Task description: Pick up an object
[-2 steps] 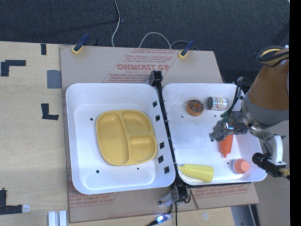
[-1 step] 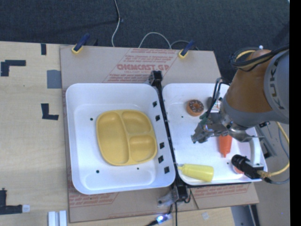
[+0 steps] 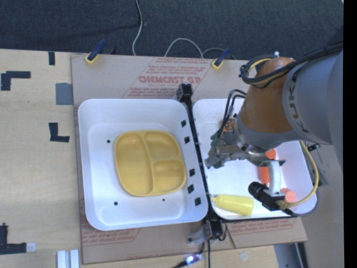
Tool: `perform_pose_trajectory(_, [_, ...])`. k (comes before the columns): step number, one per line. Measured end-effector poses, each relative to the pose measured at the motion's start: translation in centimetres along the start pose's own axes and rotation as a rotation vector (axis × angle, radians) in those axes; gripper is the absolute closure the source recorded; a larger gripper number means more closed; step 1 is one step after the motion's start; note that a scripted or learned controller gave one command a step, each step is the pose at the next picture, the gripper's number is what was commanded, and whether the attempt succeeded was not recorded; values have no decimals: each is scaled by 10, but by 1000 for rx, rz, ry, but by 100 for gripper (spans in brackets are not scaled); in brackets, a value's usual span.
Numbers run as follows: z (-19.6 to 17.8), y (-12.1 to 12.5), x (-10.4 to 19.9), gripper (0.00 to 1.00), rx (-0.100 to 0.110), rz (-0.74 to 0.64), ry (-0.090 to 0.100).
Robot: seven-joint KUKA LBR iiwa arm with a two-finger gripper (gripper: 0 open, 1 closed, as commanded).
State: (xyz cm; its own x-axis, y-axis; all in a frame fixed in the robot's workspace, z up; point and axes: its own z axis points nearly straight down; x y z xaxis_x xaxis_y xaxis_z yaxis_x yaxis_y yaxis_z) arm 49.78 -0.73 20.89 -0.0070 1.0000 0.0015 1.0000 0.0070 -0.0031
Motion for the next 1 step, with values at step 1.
perform_pose_trajectory(1, [-11, 3, 54, 100, -1, -1, 0])
